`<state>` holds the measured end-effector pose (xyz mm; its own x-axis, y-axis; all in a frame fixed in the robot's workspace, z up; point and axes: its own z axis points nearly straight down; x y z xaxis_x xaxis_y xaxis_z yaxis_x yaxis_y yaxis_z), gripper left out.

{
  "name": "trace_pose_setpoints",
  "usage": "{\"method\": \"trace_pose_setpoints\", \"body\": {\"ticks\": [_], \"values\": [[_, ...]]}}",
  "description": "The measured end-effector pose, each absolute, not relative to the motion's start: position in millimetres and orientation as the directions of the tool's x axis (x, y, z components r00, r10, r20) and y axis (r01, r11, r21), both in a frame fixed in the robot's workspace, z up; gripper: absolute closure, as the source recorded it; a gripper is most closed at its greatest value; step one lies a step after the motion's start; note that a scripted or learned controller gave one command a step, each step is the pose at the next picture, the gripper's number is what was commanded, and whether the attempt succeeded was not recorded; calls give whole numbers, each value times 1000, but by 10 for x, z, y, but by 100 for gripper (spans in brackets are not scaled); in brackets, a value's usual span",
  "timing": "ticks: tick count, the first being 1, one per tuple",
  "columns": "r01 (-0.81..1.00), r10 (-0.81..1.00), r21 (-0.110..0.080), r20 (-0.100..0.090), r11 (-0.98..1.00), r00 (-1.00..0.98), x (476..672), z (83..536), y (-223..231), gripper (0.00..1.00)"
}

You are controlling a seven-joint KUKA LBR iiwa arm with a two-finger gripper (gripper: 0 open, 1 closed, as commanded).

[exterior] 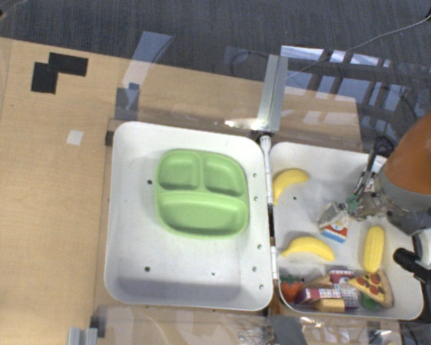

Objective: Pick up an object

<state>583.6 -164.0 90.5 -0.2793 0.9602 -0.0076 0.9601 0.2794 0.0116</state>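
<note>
Overhead view of the table point(33, 209) with its two white bins. The left bin point(124, 266) carries a green divided plate point(202, 192). The right bin point(321, 161) holds the candidate objects: a banana point(289, 181) near its upper left, a second banana point(308, 249) lower down, a corn cob point(374, 248), a pizza slice point(370, 285), a small red, white and blue carton point(335, 232) and a cluster of mixed items point(323, 296) along the front wall. Your arm point(425, 165) enters from the right, and the gripper point(356, 205) hangs low over the bin, just above and beside the carton. Whether the jaws are spread or pressed together cannot be told at this scale, and nothing can be seen pinched between them. Risks you should weigh: the carton is small and lies tilted, so a closing stroke may nudge it aside rather than capture it. The corn cob lies near enough to be clipped on descent. The crowded front cluster invites a double or glancing grasp.
</note>
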Motion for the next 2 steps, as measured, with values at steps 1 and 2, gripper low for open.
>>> {"method": "trace_pose_setpoints", "body": {"ticks": [1,2], "values": [[959,959,19,-6,282,-282,5865,1024,-1603,100],[998,998,6,0,55,-55,6181,1692,-1194,100]]}}
